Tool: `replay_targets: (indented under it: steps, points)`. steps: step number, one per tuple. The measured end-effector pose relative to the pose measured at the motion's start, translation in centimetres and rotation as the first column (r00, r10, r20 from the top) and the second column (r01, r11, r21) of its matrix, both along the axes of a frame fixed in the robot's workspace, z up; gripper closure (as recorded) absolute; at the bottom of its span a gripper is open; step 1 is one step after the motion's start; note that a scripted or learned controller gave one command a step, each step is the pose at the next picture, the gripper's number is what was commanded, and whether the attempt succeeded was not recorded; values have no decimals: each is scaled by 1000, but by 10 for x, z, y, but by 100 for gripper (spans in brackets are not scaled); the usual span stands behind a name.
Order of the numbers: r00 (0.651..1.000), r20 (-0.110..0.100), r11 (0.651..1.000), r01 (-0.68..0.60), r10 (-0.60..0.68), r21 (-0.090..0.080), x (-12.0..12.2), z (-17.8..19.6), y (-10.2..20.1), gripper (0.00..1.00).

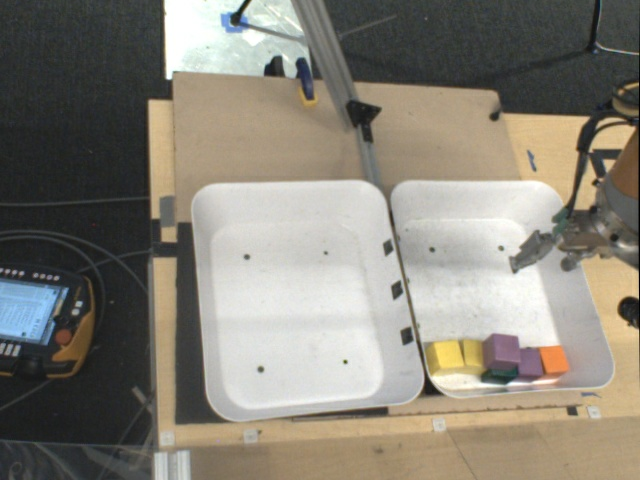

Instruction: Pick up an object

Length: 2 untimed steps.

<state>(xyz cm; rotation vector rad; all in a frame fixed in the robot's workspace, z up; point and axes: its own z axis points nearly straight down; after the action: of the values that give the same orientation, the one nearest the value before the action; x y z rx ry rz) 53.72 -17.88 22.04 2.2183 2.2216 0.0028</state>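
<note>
Several small blocks lie in a row along the near wall of the right bin [470,208]: a yellow block [445,356], a second yellow one [472,352], a purple block [502,348] above a dark green piece [498,374], a lilac block [530,364] and an orange block [554,360]. My gripper [548,259] hangs over the right side of that bin, well behind the blocks and apart from them. It is open, with only white bin floor showing between its fingers.
The left bin [215,268] stands beside the right one, joined by dark clips [397,290]. A grey pole [325,43] slants in over the back board. A teach pendant [40,313] lies on the floor at far left.
</note>
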Motion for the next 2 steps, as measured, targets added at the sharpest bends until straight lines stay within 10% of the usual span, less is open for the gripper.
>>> replay_targets:
  steps: [1, 2]
  points:
    - [1000, -9, 1000, 1, -1, 4, -36, -100, 35, 0]
    - [1000, 3, 1000, 1, -1, -1, -32, -85, 32, 100]
